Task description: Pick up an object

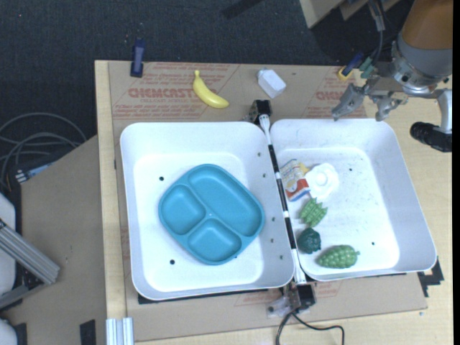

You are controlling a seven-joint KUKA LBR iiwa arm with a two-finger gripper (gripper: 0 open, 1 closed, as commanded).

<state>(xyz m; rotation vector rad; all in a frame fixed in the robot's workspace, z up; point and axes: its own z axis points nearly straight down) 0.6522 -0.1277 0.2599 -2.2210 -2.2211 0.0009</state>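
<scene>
Green, knobbly plastic makes up most of what I see in the right bin (402, 157): a leafy sprig (313, 211), a dark round broccoli (310, 240) just below it, and a lighter oval bunch of grapes (338, 256) near the front wall. Above them sit a white cup (323, 180) and a red-and-white packet (295, 180), touching each other. All five are clustered on the bin's left side, near the divider.

Claw (363, 100) hangs above the bin's back rim, well apart from the cluster. Fingers splayed open, nothing between them. Orange band shows at the top right corner.

Left bin (136, 149) holds one thing: a smooth blue tray (210, 213) with three compartments, lying flat and skewed.

Behind the bins, on the brown board (172, 92): a yellow banana (208, 92), a small white block (272, 83), a dark blue piece (137, 57) at the back left corner. A black clip (260, 109) sits where the bins meet at the back.
</scene>
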